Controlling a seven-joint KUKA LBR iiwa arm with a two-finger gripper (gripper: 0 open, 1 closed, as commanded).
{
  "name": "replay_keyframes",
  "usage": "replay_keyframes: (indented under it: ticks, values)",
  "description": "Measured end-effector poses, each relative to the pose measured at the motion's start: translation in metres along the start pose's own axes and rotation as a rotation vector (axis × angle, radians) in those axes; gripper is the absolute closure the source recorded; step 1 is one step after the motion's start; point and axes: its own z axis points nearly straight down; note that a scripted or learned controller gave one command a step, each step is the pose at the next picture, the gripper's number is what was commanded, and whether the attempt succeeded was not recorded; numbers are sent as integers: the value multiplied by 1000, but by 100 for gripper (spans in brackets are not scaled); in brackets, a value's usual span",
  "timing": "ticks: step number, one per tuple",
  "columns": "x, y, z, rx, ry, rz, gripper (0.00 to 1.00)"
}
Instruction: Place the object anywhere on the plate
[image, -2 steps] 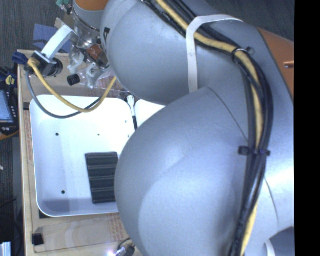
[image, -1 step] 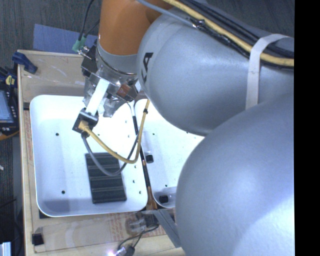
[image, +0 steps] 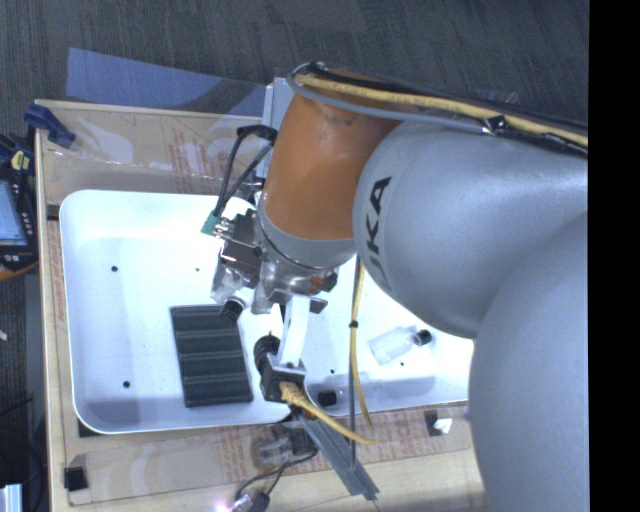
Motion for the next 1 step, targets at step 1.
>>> replay_keyframes:
  ticks: [1]
  values:
    - [25, -1, 110, -3, 0, 929, 100]
